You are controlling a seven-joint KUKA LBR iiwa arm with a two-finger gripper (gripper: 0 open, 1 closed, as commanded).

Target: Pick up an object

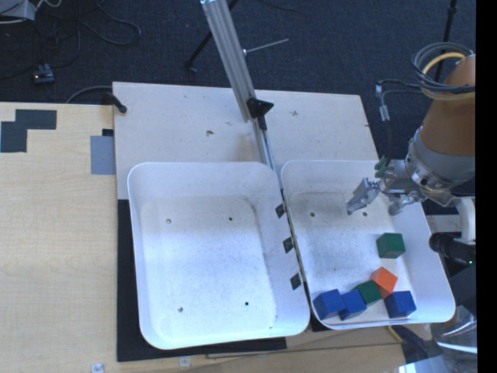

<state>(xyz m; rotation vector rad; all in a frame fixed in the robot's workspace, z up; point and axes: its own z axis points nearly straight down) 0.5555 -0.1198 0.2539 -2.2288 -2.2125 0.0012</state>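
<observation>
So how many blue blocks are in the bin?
3, all in the right bin near its front edge: two touching blue blocks at the front left, and one further right past the orange block. More may be hidden.

A robotics lab is showing here. An industrial arm [449, 123], grey with an orange band, is reaching over a counter [54, 231] of pale wood that is carrying two shallow white bins [202, 179] side by side. An aluminium extrusion rail [233, 61] is slanting up from the counter's far edge. Loose cables [46, 22] are trailing across dark carpet [326, 29] beyond it. Plain coloured blocks [365, 294] are lying in the right bin as test pieces.
</observation>
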